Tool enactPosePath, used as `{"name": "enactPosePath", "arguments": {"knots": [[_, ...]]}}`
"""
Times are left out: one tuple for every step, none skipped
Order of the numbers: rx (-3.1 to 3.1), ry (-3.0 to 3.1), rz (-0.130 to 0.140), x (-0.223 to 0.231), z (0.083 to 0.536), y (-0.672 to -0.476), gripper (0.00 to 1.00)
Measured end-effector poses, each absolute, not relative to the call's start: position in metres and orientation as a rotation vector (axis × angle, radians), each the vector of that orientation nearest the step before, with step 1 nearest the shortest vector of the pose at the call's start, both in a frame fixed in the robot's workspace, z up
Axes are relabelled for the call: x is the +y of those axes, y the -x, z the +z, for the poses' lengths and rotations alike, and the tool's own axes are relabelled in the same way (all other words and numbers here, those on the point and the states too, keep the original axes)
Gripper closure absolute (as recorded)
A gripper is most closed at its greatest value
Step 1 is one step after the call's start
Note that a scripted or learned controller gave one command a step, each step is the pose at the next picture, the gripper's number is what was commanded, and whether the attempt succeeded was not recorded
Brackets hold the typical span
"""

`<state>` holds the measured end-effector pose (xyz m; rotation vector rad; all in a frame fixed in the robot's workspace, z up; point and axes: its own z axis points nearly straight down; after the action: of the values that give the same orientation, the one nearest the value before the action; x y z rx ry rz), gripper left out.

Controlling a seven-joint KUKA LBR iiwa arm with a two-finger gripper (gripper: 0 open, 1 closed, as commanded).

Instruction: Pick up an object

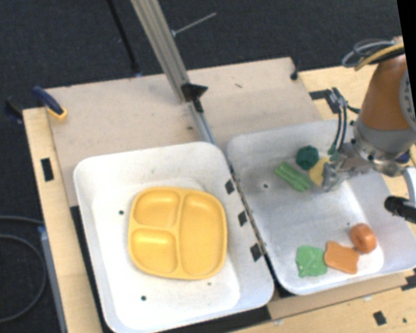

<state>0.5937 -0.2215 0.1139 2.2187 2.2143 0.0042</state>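
The right bin holds several small objects. A long green piece lies near its upper middle, with a dark green ball just right of it and a small yellow piece below the ball. My gripper is down in this bin, right beside the yellow piece, at the end of the grey and orange arm. Along the bin's front lie a light green piece, an orange piece and an orange-red block.
The left bin holds a yellow divided plate. An aluminium post rises behind the bins, between them. A blue and yellow clamp sits at the bench's back left corner.
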Motion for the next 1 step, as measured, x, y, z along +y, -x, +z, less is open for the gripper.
{"name": "enactPosePath", "arguments": {"knots": [[2.214,-2.220,0.003,-0.2271,0.1596,-0.5904,1.00]]}}
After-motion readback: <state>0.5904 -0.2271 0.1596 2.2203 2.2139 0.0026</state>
